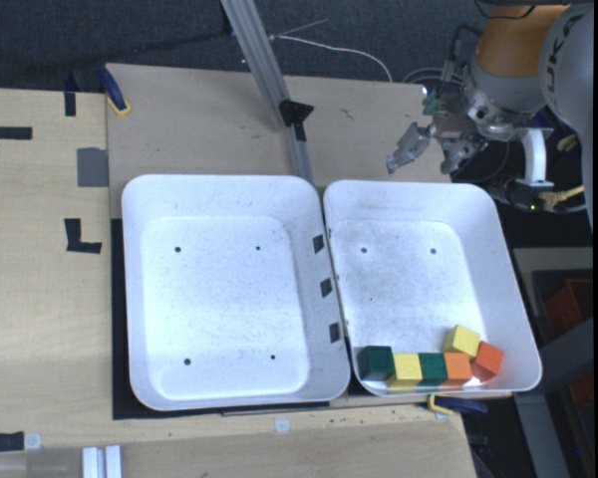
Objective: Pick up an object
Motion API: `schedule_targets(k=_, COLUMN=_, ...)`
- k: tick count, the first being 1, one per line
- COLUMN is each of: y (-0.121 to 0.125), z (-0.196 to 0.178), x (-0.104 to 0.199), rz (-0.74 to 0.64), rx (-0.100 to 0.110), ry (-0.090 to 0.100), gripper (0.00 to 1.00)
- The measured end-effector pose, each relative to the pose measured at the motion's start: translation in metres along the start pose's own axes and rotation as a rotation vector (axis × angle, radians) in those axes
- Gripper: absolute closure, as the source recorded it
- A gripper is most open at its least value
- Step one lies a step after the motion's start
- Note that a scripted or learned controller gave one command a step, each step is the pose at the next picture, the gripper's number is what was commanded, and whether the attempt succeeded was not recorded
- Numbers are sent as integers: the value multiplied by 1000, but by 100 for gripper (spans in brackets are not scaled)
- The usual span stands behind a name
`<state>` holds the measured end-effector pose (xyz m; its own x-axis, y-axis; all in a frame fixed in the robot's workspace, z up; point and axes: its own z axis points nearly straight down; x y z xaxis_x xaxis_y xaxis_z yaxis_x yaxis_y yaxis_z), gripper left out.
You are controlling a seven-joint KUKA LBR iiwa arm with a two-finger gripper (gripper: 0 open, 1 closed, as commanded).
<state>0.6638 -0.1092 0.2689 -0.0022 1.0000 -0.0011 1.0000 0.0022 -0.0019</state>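
Your gripper [416,154] hangs beyond the right bin's [498,229] far rim, fingers spread and empty; drop onto the orange block [488,358]; it's least crowded in that corner row.

Two bins side by side: left bin [224,287], right bin [419,277] touching it. Blocks [434,361] clustered in right bin's 5 o'clock corner. Gripper [431,152] beyond right bin's 12 o'clock rim.
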Motion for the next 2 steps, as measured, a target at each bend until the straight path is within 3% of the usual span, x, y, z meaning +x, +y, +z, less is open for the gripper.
schedule_targets(k=1, y=-126, z=43, x=-25, rz=5, rx=6, ry=1, gripper=0)
schedule_targets(k=2, y=-173, z=18, x=-32, rz=2, rx=0, ry=1, gripper=0)
